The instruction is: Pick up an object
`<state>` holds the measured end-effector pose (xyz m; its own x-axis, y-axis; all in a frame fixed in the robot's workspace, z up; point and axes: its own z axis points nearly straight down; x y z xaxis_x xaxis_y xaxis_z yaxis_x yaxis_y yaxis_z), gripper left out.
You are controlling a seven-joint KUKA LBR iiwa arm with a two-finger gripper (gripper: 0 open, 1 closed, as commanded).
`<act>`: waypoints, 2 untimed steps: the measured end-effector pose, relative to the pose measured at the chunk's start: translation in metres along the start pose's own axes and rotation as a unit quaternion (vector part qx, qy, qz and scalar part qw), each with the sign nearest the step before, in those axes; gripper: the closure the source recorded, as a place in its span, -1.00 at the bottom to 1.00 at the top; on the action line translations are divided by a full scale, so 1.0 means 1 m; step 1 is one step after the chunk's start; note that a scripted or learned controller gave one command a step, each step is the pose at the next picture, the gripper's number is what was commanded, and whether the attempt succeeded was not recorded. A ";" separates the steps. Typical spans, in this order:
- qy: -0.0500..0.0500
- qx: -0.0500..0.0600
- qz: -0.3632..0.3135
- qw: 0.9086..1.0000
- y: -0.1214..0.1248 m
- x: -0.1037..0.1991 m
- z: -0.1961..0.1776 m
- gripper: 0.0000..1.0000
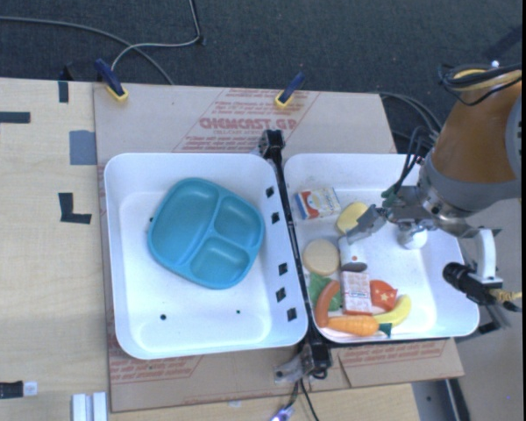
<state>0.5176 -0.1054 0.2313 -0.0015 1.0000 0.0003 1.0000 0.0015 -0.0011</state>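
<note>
Over the right bin (421,169), the gripper (366,224) is seen low among the objects, reached in from the right by the grey arm (473,147) with its orange band. Its tip is placed against or just beside a yellow object (352,213). Whether that object is caught between the fingers cannot be told, since the fingers are too small and blurred to be read.

Nothing is shown lifted clear of the bin, so the pick is judged as not yet done; at most the grasp is being attempted. Nearby, a small carton (316,203) is lying toward the divider, a round bun (321,256) is set just below the yellow object, and a boxed item (356,289) is resting over a carrot (351,325), with a banana (401,310) at the lower edge. A blue divided plate (206,232) is left alone in the left bin (127,235). A secure closing and a lift are what remain.
</note>
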 end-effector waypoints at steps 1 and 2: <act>0.000 0.002 0.000 1.000 0.044 0.005 0.085 -1.00; 0.001 -0.002 0.000 1.000 0.061 -0.003 0.139 -1.00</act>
<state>0.5789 -0.1084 0.0924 -0.0020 1.0000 0.0014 1.0000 0.0020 0.0032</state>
